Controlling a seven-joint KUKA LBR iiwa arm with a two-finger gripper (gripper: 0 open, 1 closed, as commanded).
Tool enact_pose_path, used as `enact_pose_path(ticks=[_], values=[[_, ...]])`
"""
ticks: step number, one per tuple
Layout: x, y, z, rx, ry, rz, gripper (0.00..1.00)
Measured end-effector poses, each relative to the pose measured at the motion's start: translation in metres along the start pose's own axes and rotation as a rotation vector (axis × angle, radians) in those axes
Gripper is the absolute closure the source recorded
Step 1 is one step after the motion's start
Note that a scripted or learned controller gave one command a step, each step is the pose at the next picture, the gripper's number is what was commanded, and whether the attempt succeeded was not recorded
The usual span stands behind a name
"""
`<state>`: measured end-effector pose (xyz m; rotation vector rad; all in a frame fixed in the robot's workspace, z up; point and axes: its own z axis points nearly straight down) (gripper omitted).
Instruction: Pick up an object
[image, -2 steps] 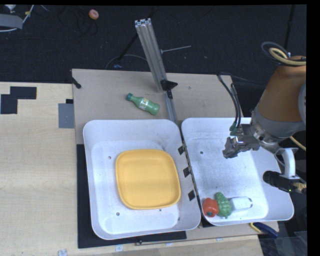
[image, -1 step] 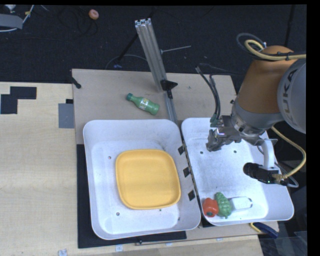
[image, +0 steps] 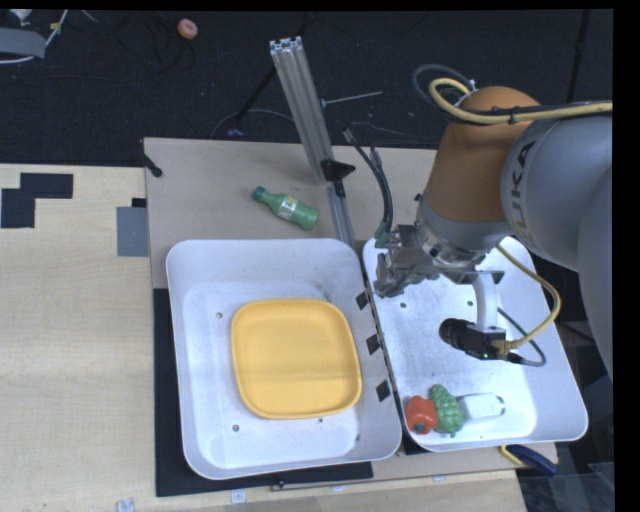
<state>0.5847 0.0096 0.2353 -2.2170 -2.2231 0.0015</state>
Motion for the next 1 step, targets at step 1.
enact_pose_path(ticks=[1], values=[[0.043,0.0212,-0.0031,-0.002,-0.001,0.001,1.0]])
